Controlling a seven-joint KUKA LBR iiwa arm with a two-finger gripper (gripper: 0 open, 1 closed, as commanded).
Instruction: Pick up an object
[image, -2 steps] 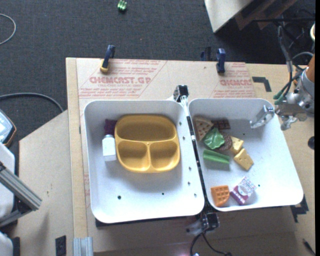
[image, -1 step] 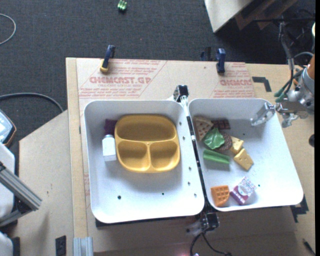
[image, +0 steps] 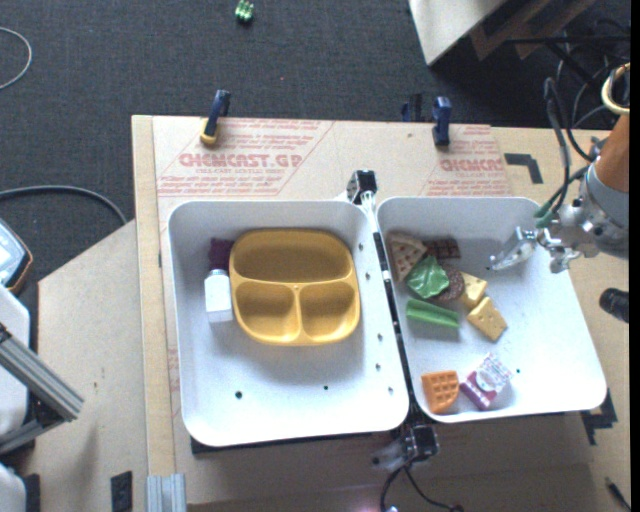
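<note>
Two white bins: we see the gripper, jaws spread and bare, over the right bin's open floor, toy foods crowding its left edge.

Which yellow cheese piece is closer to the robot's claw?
The smaller cheese wedge, higher up beside the brown round piece. The bigger cheese wedge lies lower, farther from the gripper.

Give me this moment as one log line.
gripper: above right bin, upper right, nothing seen held | toy food: clustered at bin's left | yellow tray: left bin
</note>
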